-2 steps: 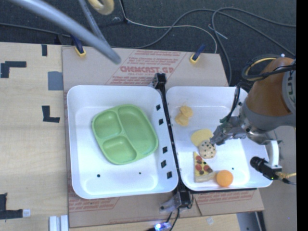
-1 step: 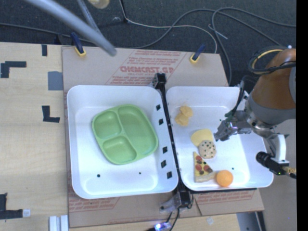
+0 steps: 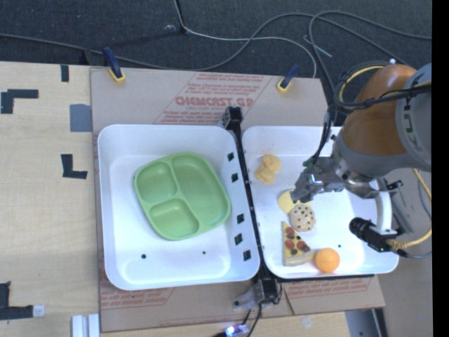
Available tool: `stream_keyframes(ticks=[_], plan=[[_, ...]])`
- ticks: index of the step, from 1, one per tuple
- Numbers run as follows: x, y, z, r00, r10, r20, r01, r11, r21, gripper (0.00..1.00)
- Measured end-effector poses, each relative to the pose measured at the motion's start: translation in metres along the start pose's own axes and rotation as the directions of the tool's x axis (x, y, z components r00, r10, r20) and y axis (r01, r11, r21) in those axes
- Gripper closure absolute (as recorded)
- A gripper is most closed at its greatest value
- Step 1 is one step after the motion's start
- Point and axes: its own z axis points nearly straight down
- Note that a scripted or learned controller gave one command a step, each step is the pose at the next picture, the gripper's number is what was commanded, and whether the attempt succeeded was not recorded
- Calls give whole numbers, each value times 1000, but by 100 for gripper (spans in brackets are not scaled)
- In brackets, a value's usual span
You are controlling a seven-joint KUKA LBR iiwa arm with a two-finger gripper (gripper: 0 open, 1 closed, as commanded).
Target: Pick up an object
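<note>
**A:** From the overhead camera, where's the gripper (image 3: 303,192) sitting?

**B:** Low over the right bin (image 3: 365,262), near its middle. The arm (image 3: 382,128) comes in from three o'clock and covers most of that bin's right half. The tip is dark and small here; whether it is released or clenched, I cannot tell, and nothing can be seen caught in it.

**A:** So what's nearest to it?

**B:** The pale yellow piece (image 3: 285,201), just beside the tip at about eight o'clock, close enough that they may be touching. The speckled cookie (image 3: 302,218) lies right below the tip, at six o'clock, and touches the yellow piece's lower right side.

**A:** And the rest?

**B:** A yellow lump (image 3: 267,168) at ten o'clock from the tip, a little apart. The pizza slice (image 3: 295,244) is further down at six o'clock, its long axis running up and down, point toward the cookie. The orange ball (image 3: 327,260) is at five o'clock, by the slice's wide end.

**A:** The left bin?

**B:** It holds a green divided tray (image 3: 182,195), well away at nine o'clock, across the divider.

**A:** So the coming move?

**B:** My guess: a short drop down-left onto the yellow piece or the cookie. They're crowded, so the tip could nudge one while closing on the other.
</note>
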Motion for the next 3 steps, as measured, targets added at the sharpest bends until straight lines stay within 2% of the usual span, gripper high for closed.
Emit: stream_keyframes(ticks=[1, 3], plan=[[44, -8, 1, 1000, 1, 0, -1, 1000, 2, 100], [152, -24, -22, 1000, -2, 0, 2, 1000, 1, 100]])
